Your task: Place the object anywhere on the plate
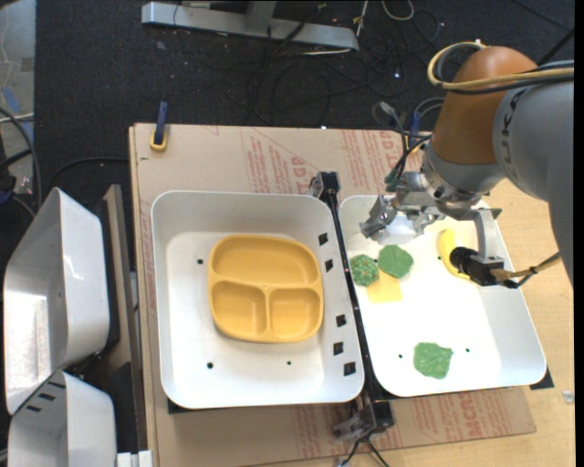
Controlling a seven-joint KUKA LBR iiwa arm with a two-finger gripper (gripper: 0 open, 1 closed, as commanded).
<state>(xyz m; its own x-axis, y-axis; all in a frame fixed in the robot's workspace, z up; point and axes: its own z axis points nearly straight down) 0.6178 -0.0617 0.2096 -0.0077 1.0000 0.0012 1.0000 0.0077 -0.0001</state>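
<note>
1. Nearest the camera, along the bottom edge, the brown cardboard-covered surface (438, 415) carries two shallow white bins side by side, with a black clip and cables at the seam between them.
2. In the near part of the right bin (511, 356) lies a ragged green leafy piece (432, 358), on its own, well apart from the other items.
3. The left bin (182, 365) holds the yellow plate (266, 286), a three-compartment tray lying flat near the bin's middle. Nothing rests in its compartments.
4. Farther in, close to the right bin's left wall, sits a small cluster: a bumpy green broccoli-like piece (364, 269), a flat yellow square (385, 290) touching it just below, and a rounder green leaf piece (396, 261) just beside both. Each of these objects is in the right bin, off the plate.
5. Toward the right of that bin, a yellow banana-like shape (446, 244) lies partly hidden by a black fitting (474, 264) with a cable.
6. Above the cluster hang the jaws (381, 222) at the end of the grey arm, just over the bin's far left corner. Whether they are spread or pressed together I cannot tell; nothing is seen pinched between them.
7. Behind them rises the arm's orange band (484, 91), with a yellow cable looped over it.
8. Farthest back lies dark carpet (228, 82) with black cables and a grey metal bar (246, 23). At the far left stand white tubs (50, 283).
</note>
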